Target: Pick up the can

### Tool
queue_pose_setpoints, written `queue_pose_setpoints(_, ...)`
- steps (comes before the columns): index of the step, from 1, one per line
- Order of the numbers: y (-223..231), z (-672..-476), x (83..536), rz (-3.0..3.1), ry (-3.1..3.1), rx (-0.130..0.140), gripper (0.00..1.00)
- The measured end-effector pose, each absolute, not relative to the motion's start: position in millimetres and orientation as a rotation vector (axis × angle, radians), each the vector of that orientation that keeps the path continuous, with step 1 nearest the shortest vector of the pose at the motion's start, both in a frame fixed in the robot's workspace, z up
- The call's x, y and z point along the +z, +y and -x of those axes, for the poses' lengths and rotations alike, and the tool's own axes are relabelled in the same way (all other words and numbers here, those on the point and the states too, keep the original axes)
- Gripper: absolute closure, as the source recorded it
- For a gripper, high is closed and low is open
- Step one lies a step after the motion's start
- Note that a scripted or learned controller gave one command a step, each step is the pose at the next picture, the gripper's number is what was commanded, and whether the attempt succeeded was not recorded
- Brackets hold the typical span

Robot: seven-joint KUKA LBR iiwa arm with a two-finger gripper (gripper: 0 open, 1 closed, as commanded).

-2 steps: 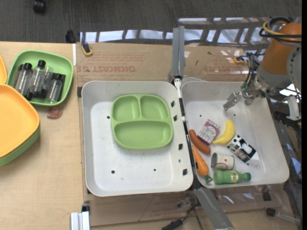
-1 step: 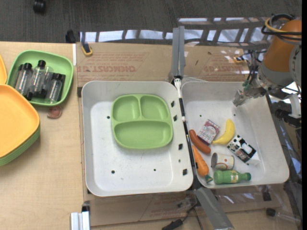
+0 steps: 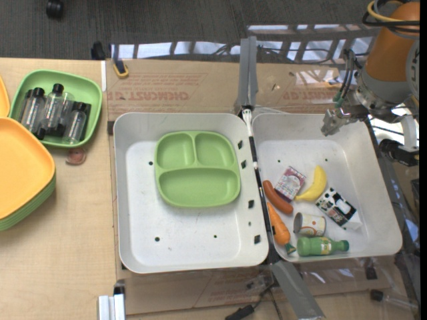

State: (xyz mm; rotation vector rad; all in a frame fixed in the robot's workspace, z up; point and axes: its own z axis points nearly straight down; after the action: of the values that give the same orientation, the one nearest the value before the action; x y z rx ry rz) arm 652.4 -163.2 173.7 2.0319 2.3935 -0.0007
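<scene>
lying between carrot (image 3: 279,224), bottle (image 3: 321,247) and banana (image 3: 313,184): can (image 3: 310,225).

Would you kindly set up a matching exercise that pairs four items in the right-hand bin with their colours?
Items:
1. banana
2. carrot
3. bottle
4. sausage

Colours:
A. green
B. reddish brown
C. yellow
D. orange

Pairs: 1-C, 2-D, 3-A, 4-B

The can, lying on its side between the carrot and the bottle, is left out because its label shows several colours.
</scene>
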Motion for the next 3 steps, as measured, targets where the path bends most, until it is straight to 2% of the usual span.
queue_pose_setpoints(1, -109.6, -658.7, 141.9, -2.054, 2.377, -0.002, 1.0)
queue_pose_setpoints(2, -109.7, -658.8, 142.0, -2.054, 2.377, -0.002, 0.0)
queue_pose_setpoints(3, -101.8, -644.1, 149.0, -2.008, 2.418, -0.003, 0.0)
